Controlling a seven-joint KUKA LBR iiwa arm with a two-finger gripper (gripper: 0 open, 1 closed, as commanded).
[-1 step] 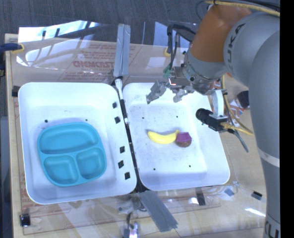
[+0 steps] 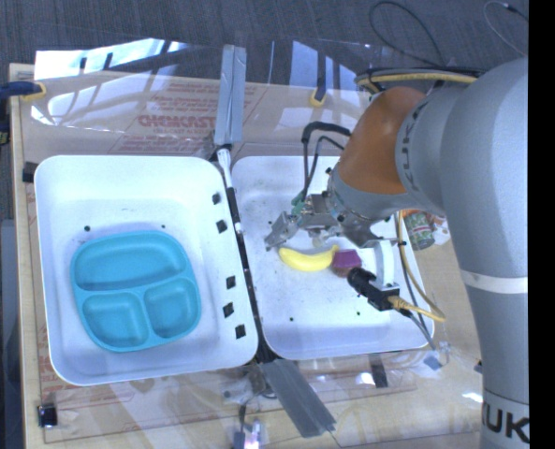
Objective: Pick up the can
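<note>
Dark grey carpet (image 2: 118,7) runs behind the bench (image 2: 118,101), whose top is covered in brown cardboard with red print under a clear sheet. A blue clamp (image 2: 17,90) grips its far left corner. Two shallow white bins sit side by side on it, meeting at a central divider.

The left bin (image 2: 52,195) holds a blue divided tray (image 2: 132,288) with three compartments, lying flat near the middle.

The grey arm (image 2: 455,157) reaches over the right bin (image 2: 286,335) from the right, its orange band (image 2: 380,148) bulging above the wrist. The gripper (image 2: 291,230) is low over the bin floor, towards the divider and just above a yellow banana (image 2: 305,260). From where I stand I can't tell whether the gripper is open or closed, and nothing can be seen held in it. The banana lies flat, curved, near the middle of the bin. Touching its right end is a small purple thing (image 2: 347,259), too tucked in under the wrist to make out.

The can (image 2: 425,230), or what looks like it, is at the right side of the right bin, mostly hidden behind the arm. A bit of pale label with red and green peeks out. It is well apart from the gripper, on the other side of the wrist, and I can't say whether it stands upright or lies on its side.
</note>
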